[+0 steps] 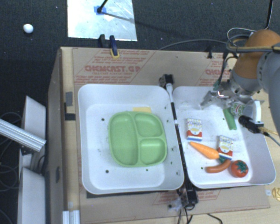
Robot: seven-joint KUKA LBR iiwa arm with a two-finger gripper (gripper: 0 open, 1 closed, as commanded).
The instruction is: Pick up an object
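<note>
White bins sit side by side at frame centre. Left bin [91, 125] carries a green tray [137, 139] with three compartments, plus a yellow scrap [141, 109] at its upper edge.

Right bin [266, 164] holds the pickable items, mostly in its lower half: two small cartons [194, 129] [225, 144], a carrot [204, 150] lying aslant between them, a sausage [217, 168] touching a tomato [239, 168] at lower right. Spread flat and mostly apart, probably so a top-down grasp can single one out.

Arm enters at upper right; gripper [220, 95] hangs over the bin's upper part, near a green stick [230, 119] and a small can [237, 108]. No item is seen between its parts. Cannot tell whether the tool is open or closed: too blurred and glare-lit.

Judgement: stick or can is the likeliest target, being nearest. Both lie by the bin wall, so a wall strike is the risk.
</note>
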